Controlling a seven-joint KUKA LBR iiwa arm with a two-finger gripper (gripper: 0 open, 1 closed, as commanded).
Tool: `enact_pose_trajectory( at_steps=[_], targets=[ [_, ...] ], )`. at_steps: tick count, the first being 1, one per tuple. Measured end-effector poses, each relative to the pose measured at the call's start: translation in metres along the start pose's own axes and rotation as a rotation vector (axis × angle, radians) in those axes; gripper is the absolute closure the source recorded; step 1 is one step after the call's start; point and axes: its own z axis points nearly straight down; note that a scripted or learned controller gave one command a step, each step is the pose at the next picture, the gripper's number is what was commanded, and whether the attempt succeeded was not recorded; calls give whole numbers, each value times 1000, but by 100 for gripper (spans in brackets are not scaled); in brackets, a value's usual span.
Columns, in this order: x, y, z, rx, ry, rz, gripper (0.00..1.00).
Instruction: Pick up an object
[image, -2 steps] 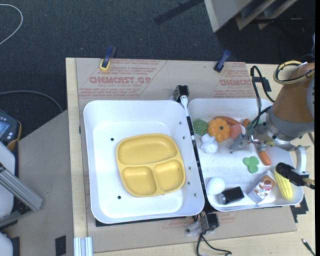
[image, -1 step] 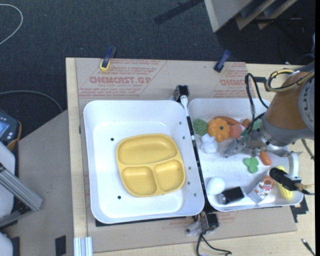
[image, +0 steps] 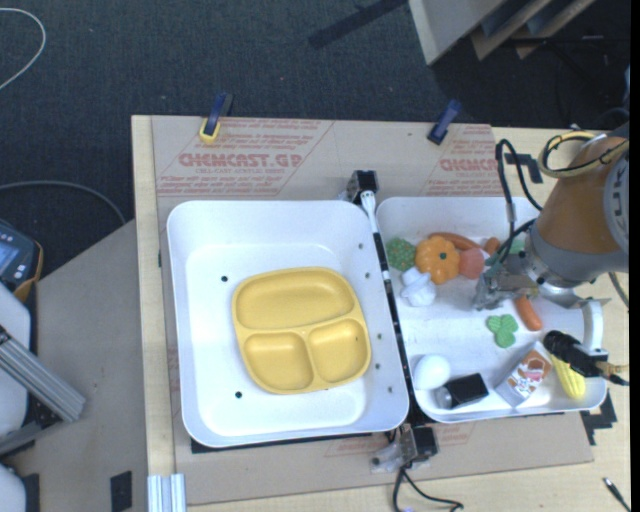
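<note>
The right bin (image: 440, 207) holds several small toys. An orange pumpkin (image: 438, 258) sits at its back left beside a green leafy piece (image: 401, 252) and a white piece (image: 418, 290). My gripper (image: 488, 296) is low in the middle of this bin, just right of the pumpkin. A small green piece (image: 503, 329) and an orange carrot-like piece (image: 529, 314) lie just in front of it. The wrist hides what is under the gripper, so I cannot tell whether it holds anything.
A white ball (image: 432, 371), a black box (image: 465, 390), a small carton (image: 525, 380) and a yellow corn cob (image: 570, 378) line the right bin's front. The left bin (image: 200, 300) holds a yellow divided plate (image: 300, 328). The arm (image: 580, 220) covers the right bin's back right.
</note>
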Motion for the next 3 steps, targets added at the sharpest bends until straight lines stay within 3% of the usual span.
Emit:
enact_pose_trajectory(
  at_steps=[3],
  targets=[
    [-14,5,-133,-7,-3,-3,100]
  ],
)
